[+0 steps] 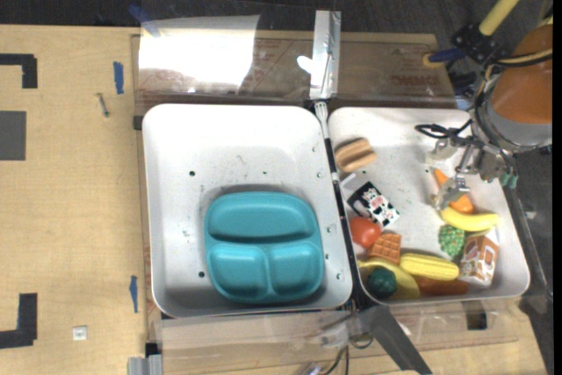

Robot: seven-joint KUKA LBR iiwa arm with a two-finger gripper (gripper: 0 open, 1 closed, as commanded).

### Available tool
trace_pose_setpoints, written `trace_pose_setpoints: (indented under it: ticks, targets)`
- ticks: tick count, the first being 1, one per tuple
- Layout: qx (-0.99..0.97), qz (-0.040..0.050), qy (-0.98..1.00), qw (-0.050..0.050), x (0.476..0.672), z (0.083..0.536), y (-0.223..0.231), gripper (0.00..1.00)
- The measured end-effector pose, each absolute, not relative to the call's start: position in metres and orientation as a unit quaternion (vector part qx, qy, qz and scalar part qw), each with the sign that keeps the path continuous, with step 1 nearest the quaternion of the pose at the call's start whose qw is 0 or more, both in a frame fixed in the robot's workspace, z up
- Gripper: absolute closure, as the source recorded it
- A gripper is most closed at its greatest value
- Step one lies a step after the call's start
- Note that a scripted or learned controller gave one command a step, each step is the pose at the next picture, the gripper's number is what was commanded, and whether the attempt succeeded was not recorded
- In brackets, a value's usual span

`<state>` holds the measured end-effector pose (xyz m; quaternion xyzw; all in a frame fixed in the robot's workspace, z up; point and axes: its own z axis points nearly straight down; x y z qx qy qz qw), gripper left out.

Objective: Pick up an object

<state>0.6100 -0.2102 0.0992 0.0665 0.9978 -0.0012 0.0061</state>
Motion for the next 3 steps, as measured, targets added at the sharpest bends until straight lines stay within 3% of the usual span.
trace_pose_setpoints:
  ticks: [1,2,3]
  targets:
    - [0.094,0.0004,0.996,0.003,0.595,0.087,-0.217,0.00]
    - [0.093,-0.0008,0.996,0.008,0.598,0.100,-0.216,1.00]
    - [0.093,-0.0005,0.996,0.007,0.598,0.100,-0.216,0.00]
